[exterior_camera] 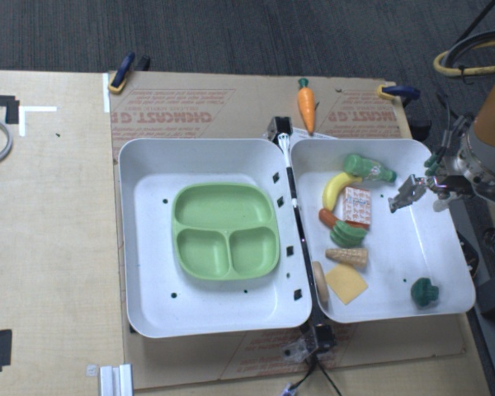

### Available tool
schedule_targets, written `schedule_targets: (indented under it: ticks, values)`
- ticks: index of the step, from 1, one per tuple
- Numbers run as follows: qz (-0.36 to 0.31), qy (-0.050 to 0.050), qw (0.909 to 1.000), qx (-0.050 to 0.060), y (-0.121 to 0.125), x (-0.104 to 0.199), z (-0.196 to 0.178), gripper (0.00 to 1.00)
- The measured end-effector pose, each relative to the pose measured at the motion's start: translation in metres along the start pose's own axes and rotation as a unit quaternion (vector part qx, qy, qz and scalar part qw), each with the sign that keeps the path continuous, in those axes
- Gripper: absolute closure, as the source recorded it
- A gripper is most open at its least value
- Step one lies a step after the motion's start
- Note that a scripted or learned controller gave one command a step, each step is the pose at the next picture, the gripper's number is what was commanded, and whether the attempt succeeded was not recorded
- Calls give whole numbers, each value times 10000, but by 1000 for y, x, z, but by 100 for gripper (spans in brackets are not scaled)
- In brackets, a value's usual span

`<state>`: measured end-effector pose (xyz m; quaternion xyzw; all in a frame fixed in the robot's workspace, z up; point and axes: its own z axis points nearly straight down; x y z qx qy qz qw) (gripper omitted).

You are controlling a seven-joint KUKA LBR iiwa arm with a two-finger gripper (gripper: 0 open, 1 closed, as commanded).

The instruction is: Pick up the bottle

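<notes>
The green bottle [368,168] lies on its side untouched at the far end of the right bin [445,258], just beyond the banana [337,189], while the gripper [406,195] hovers near it with fingers spread and empty, so the pick is not yet made

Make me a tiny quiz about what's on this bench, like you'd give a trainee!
1. True or false: the green bottle lies in the same bin as the green divided plate.
2. What lies outside both bins, at the far edge? A) carrot B) banana C) cheese
3. Fill in: the gripper hovers over the ___ bin, as the camera sees it.

Key: 1 false; 2 A, the carrot; 3 right.
</notes>
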<state>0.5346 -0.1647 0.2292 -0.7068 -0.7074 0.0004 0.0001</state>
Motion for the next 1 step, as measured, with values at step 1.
schedule_targets:
  ticks: [1]
  values:
    - [-2,-7,10000,-2,0,0,-9,100]
